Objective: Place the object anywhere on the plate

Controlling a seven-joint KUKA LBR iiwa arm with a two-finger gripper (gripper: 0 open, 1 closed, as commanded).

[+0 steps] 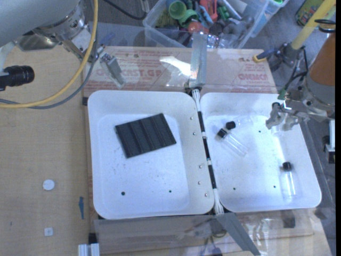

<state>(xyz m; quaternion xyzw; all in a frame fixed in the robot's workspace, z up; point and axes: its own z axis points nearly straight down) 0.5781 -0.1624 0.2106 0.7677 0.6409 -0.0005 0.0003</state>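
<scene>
The gripper (281,116) is being held over the right bin (314,196), near its far right rim; whether the jaws are open or closed cannot be told from this slant. Two clear vials with black caps are lying in that bin: one (230,137) near the divider, another (288,179) toward the near right corner. The dark ribbed plate (145,135) is waiting in the left bin (101,159). A slip is being risked: the vials, seemingly smooth and round, could be rolled away by closing jaws.
</scene>
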